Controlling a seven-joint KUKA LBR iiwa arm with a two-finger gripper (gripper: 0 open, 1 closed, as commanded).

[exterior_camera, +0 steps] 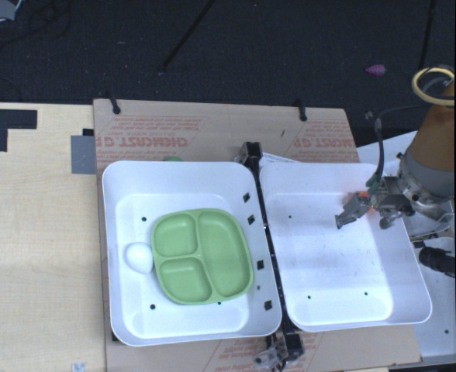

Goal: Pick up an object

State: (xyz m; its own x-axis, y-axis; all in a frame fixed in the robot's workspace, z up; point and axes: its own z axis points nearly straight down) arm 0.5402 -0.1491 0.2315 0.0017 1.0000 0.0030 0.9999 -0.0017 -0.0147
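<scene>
The gripper (361, 210) hung over the right bin (321, 316), near its right wall; whether its fingers were spread could not be told. A green divided plate (202, 256) lay in the left bin (127, 178), a white ball (139, 256) touching its left edge.

Your right bin (329, 285) has an open floor for passing. In the left bin (119, 208), the green divided plate (202, 255) and a white ball (139, 257), apparently touching it, take the middle, leaving only narrow margins along the walls.
</scene>
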